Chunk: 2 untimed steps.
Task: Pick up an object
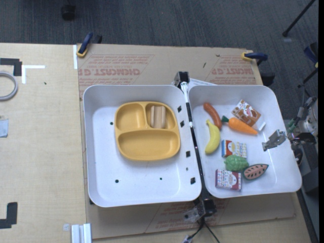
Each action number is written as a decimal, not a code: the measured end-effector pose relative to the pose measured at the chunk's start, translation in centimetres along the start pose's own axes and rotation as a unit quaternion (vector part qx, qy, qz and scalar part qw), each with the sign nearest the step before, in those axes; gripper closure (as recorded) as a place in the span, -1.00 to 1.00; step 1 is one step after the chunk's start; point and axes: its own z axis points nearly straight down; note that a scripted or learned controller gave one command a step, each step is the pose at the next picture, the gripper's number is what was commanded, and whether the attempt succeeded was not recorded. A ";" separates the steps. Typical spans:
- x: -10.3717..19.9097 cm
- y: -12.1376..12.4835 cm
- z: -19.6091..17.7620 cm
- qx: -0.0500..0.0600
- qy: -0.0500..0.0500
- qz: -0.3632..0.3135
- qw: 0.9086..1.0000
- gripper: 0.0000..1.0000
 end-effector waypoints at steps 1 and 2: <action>2.1 4.8 9.9 -0.002 0.000 -0.054 0.999 -1.00; 5.6 11.1 10.5 -0.001 0.000 -0.110 0.994 -1.00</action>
